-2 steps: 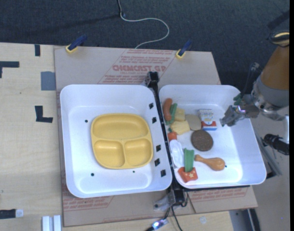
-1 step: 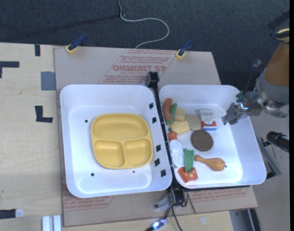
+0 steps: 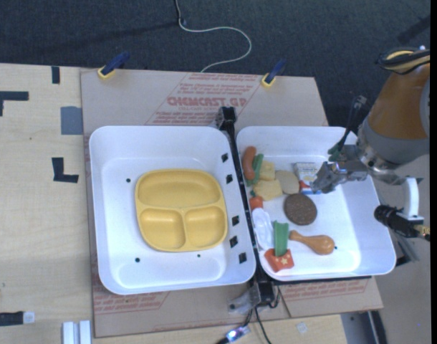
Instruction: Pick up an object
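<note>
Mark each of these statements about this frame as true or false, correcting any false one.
1. The yellow divided plate lies in the left bin. True.
2. The brown round patty lies in the left bin. False: it lies in the right bin.
3. The gripper is over the right bin. True.
4. The drumstick sits on the yellow plate. False: it lies on the right bin's floor, below the patty in the view.
5. The arm enters from the view's right. True.

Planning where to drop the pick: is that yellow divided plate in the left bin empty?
Empty. The yellow plate shows bare compartments.
</note>
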You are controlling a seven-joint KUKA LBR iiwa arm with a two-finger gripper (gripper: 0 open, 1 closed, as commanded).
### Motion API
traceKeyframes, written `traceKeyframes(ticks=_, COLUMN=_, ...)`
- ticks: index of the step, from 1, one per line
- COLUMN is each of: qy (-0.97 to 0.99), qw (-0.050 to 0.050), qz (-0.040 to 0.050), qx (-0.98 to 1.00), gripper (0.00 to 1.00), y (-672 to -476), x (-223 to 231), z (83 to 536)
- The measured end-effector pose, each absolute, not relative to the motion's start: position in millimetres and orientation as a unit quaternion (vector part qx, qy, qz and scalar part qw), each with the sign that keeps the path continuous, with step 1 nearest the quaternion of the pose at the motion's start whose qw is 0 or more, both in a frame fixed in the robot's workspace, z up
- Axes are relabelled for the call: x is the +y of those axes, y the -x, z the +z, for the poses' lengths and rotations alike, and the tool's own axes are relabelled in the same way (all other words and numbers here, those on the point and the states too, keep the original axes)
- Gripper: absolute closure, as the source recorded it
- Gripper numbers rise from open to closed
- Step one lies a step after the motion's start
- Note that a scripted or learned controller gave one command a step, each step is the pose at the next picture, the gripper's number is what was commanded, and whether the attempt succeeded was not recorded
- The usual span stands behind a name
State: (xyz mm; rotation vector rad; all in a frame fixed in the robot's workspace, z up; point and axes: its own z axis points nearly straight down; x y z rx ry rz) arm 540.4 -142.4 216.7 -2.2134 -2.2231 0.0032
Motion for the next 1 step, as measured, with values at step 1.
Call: traceKeyframes(ticks=1, qy=0.705, qw=0.003, qz=0.0006, qx=-0.709, gripper=1.0, y=-526.2, x=-91.1, z=226.7)
